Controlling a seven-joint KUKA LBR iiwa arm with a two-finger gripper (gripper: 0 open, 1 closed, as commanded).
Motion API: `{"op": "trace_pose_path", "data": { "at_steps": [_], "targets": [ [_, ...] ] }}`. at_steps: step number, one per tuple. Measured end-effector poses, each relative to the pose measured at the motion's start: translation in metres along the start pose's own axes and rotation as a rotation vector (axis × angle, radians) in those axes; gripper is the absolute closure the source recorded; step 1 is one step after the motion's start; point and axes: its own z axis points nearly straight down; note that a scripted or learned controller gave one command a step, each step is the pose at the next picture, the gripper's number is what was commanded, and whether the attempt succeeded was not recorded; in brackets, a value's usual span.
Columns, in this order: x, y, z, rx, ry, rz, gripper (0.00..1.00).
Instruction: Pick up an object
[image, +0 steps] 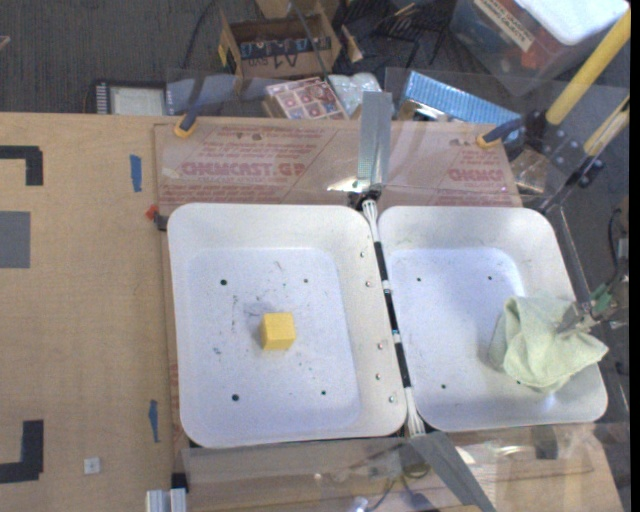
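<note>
from the fixed camera above the bench, two shallow white plastic bins are seen side by side, the left bin (200, 250) and the right bin (450, 240) meeting along a central seam. a small yellow cube-shaped block (279, 331) lies flat near the middle of the left bin's floor, well apart from every wall, so it is open to an approach from above. a crumpled pale green cloth (540, 340) is bunched in the right bin's near right corner, partly draped up the bin's right wall.

at the cloth's right edge a thin metallic piece (583, 316) is seen touching or just above the fabric; it is judged to be part of the gripper reaching in from the right, though too little is shown to be sure. whether the gripper is apart, together or clamped on the cloth cannot be told. the cloth is judged the likelier target, since the tip is placed beside it, and the block is left untouched in the other bin. nothing is seen lifted clear of a bin, so the pick is judged not yet done.
</note>
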Motion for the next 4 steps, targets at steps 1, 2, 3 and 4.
{"op": "trace_pose_path", "data": {
  "at_steps": [1, 2, 3, 4],
  "targets": [
    [-0.004, 0.042, 0.003, -0.001, -0.001, 0.037, 1.0],
    [-0.009, 0.092, -0.032, 0.0, -0.001, 0.214, 1.0],
    [-0.003, 0.09, -0.016, 0.004, 0.002, 0.165, 1.0],
    [-0.003, 0.065, -0.032, 0.004, 0.002, 0.12, 1.0]
  ]
}}
